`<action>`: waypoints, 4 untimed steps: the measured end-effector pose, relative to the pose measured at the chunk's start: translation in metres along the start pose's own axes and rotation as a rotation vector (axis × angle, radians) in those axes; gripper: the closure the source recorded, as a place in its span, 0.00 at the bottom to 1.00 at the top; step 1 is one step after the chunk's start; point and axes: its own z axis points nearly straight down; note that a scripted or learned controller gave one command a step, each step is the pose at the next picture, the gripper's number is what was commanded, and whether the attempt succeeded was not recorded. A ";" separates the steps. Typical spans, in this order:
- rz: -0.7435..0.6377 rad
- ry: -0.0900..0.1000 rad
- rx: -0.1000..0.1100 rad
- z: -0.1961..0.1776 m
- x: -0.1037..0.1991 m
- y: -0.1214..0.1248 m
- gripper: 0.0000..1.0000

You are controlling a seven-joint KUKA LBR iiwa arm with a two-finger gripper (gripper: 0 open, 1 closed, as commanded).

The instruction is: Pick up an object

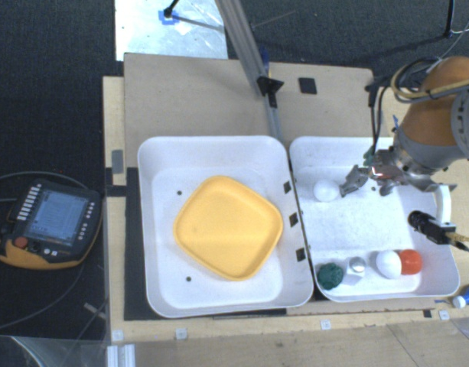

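My gripper [370,183] hangs over the back part of the right bin [372,220], its two fingers spread apart and open with nothing between them. A small white ball [324,190] lies just left of the left finger [353,182], close to it but outside the jaws. Along the bin's front wall sit a dark green object [330,274], a small silvery piece [356,266], a white ball [387,263] and an orange-red ball [410,261].
A yellow square plate [228,226] lies in the left bin [154,205]. The arm's orange band and cables [437,98] rise at the right. A black attachment [427,225] sticks out over the right bin. A teach pendant [49,222] lies on the floor at left.
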 end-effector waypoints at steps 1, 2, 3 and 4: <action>-0.001 0.000 0.000 0.061 0.005 0.003 0.00; 0.000 -0.001 -0.006 0.048 0.004 0.004 1.00; -0.001 -0.001 -0.009 -0.002 0.007 0.014 1.00; -0.001 -0.001 -0.010 -0.055 0.007 0.015 1.00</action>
